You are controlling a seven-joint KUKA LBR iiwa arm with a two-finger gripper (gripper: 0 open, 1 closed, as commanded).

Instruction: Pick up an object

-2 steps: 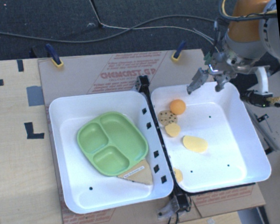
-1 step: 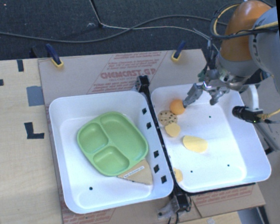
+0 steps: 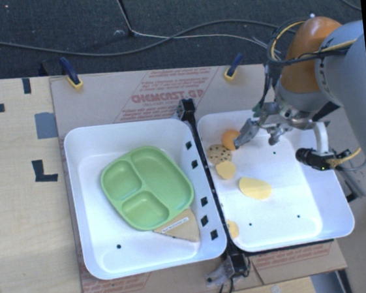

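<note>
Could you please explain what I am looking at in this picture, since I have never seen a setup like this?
One camera looks down at a slant on a bench with two shallow white bins. The grey machine on the right is a robot arm with an orange band; its gripper hangs over the right bin, near an orange ball. That bin also holds a speckled cookie and two yellow pieces. The left bin holds a green divided plate resting on a tan wedge. Nothing is visibly held.
</note>
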